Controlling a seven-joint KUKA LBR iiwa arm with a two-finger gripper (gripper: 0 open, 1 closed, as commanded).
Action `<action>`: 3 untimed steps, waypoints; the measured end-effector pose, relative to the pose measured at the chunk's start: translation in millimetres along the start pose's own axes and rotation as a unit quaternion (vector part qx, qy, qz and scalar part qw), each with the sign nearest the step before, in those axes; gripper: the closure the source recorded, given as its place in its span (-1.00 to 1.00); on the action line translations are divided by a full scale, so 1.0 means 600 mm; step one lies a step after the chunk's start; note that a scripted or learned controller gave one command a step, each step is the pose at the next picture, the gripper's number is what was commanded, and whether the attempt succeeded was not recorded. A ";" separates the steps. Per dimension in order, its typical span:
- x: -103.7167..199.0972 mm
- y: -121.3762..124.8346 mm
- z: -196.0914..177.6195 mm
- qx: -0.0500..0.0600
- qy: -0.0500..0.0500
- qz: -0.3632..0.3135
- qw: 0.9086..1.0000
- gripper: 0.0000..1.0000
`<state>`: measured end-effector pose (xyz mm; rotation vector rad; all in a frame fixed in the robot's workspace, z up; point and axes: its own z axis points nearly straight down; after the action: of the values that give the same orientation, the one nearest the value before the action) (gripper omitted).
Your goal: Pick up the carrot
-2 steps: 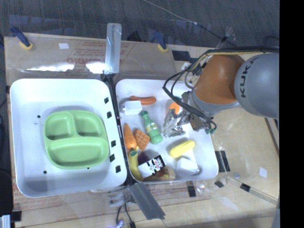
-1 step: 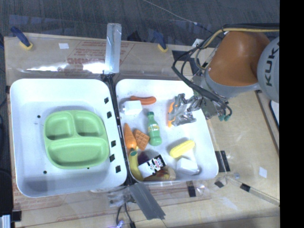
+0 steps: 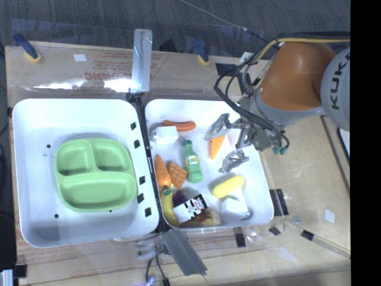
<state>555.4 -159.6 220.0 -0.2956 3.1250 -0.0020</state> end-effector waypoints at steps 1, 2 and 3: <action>-0.036 -0.052 0.214 -0.003 0.004 -0.097 0.995 -1.00; -0.043 -0.051 0.189 -0.001 0.000 -0.099 0.995 1.00; -0.019 0.027 0.093 0.000 -0.002 -0.100 0.995 1.00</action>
<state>564.0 -141.5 164.4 -0.6073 3.0760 -0.0027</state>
